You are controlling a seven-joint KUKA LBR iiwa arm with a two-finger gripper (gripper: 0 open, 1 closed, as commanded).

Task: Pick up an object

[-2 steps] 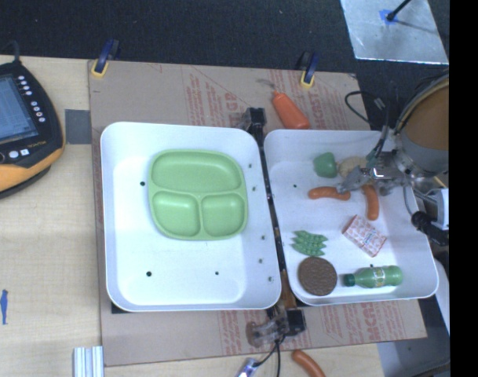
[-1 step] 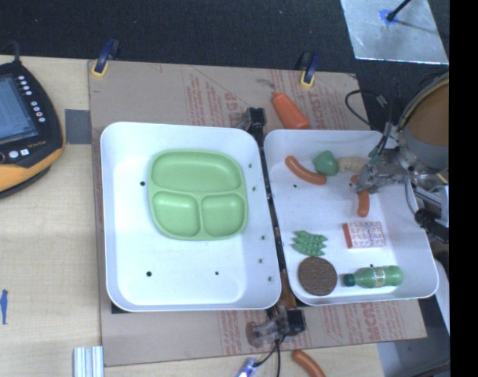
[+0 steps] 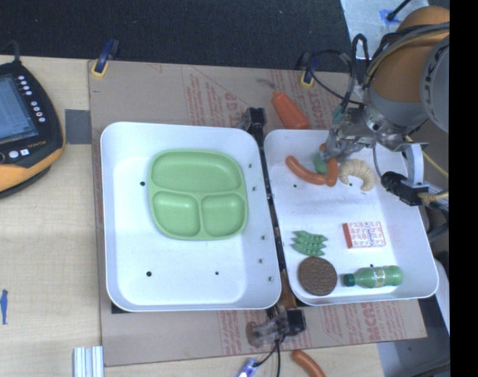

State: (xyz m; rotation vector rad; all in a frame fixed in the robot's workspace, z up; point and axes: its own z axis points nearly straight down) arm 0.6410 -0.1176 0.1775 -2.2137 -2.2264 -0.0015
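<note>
The right bin holds a sausage, a pale croissant, a green pea pod, a red-patterned card, a brown cookie and a green bottle lying on its side. My gripper reaches down at the bin's far side, right at the sausage's right end, with the croissant just to its right. A small orange and green piece sits at the fingertips; how it is held is unclear.
The left bin carries a green divided plate. An orange carrot-like item lies on the cardboard behind the right bin. A teach pendant rests at the far left. Another orange item lies near the front edge.
</note>
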